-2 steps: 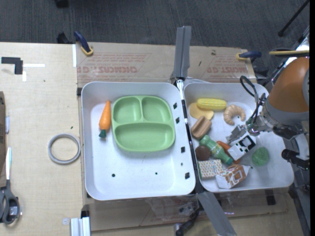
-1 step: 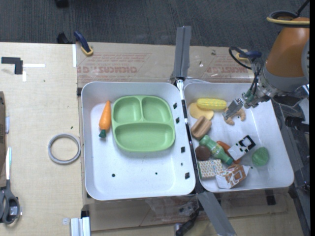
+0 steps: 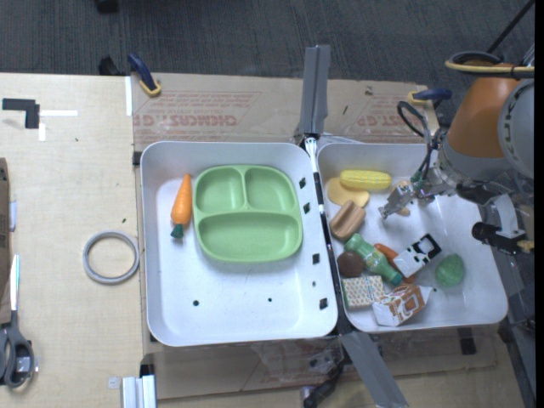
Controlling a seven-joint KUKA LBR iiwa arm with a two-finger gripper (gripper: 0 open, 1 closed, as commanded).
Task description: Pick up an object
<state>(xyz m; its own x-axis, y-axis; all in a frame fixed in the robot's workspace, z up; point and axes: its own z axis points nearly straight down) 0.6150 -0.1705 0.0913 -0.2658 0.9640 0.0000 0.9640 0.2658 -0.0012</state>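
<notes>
My gripper [image 3: 396, 202] hangs low over the back middle of the right bin [image 3: 476, 313], below the arm's orange band [image 3: 480, 113]. Nothing shows held in it. Just to its left lie a yellow corn cob [image 3: 365, 179] and a hot dog bun [image 3: 347, 219]. Toward the front sit a green bottle [image 3: 375, 258], a black-and-white box [image 3: 419, 253], a green ball [image 3: 450, 270], a brown lump [image 3: 348, 266], a cracker [image 3: 363, 291] and an orange-and-white carton [image 3: 401, 304].
The left bin [image 3: 229, 313] holds a green divided plate [image 3: 248, 213] and a carrot [image 3: 181, 201] beside it. On the bench at left lie a tape ring [image 3: 110, 256] and scissors [image 3: 17, 351]. A grey divider bar [image 3: 314, 92] stands between the bins at the back.
</notes>
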